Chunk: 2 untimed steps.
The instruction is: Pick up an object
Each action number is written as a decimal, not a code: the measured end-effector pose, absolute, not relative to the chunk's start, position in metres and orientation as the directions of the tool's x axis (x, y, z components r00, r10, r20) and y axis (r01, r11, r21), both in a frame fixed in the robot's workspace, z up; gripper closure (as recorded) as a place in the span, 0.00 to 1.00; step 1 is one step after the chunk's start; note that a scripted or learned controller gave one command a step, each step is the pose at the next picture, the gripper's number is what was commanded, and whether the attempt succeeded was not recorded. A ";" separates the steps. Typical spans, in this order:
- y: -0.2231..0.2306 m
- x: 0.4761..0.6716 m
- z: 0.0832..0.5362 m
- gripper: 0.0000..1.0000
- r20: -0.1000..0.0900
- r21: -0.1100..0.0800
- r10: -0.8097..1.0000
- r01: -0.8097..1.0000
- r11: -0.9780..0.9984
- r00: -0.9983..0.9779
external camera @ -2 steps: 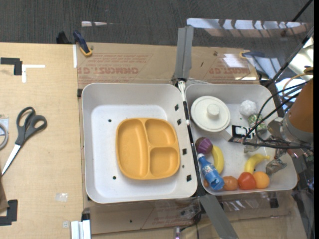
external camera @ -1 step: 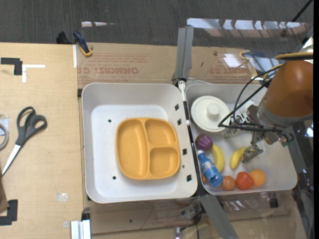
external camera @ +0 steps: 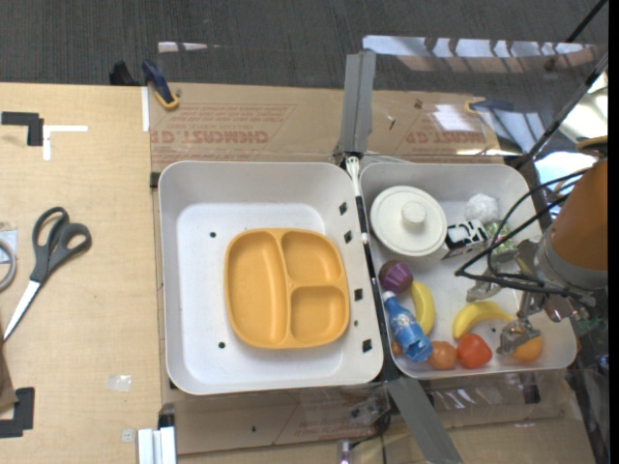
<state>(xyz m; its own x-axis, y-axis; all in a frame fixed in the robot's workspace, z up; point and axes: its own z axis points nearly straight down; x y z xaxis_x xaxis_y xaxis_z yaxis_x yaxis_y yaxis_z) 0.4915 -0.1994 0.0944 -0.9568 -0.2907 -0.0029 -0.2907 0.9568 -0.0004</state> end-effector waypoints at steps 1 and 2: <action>-0.149 0.596 0.093 0.00 -0.005 -0.002 -0.059 -0.059 0.998 -0.998; -0.102 0.568 0.090 0.00 0.004 0.001 -0.092 -0.092 0.996 -0.996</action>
<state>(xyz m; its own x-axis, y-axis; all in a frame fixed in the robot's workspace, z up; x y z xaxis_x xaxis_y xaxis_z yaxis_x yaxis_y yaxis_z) 0.5675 -0.1025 0.0905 -0.9957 -0.0921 0.0040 -0.0921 0.9957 0.0010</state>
